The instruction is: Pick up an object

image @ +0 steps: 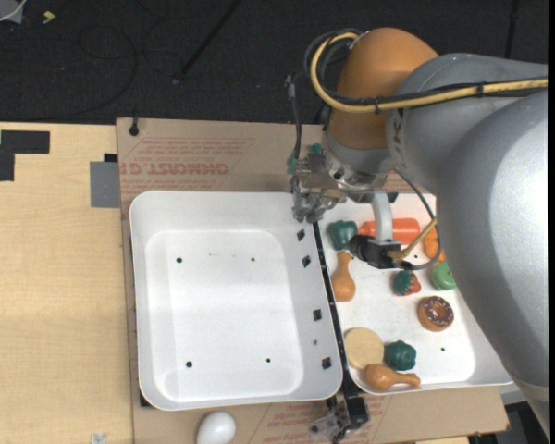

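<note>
My gripper hangs over the far end of the divider between the two bins, at the top left corner of the right bin. Nothing shows in its grasp. Just to its right lie a teal piece and an orange carrot. A tan gourd-shaped toy lies below them by the divider. Further down the right bin are a small teal toy, a green piece, a brown doughnut, a pale round biscuit, another teal toy and a tan pear shape.
The left bin stands beside the right one on a cardboard sheet. A white egg-like ball lies outside the bins at the front edge. The arm's big grey body covers the right bin's far right side.
</note>
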Controlling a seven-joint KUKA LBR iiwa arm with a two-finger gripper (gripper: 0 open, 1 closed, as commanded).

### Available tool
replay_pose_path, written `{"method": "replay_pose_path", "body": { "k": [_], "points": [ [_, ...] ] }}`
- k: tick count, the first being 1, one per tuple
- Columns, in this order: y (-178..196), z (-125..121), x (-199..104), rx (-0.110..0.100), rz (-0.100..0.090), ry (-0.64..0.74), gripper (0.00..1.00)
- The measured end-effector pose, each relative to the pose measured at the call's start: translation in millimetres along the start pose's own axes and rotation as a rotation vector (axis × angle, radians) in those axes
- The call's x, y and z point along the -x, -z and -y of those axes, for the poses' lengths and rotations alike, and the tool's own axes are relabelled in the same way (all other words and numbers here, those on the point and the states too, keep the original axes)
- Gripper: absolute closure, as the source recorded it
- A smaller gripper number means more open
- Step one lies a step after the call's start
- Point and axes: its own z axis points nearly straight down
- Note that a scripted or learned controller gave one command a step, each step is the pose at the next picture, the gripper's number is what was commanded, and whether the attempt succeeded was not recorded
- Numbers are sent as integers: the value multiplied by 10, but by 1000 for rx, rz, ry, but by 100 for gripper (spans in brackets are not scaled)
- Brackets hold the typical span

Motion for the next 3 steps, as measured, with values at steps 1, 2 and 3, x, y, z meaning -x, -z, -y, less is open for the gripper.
{"method": "replay_pose_path", "body": {
  "k": [1,2,3],
  "points": [
    [185,10,-171,-1,0,-1,100],
    [-1239,24,-752,-5,1,1,100],
    [-440,-7,-1277,5,-3,2,100]
  ]
}}
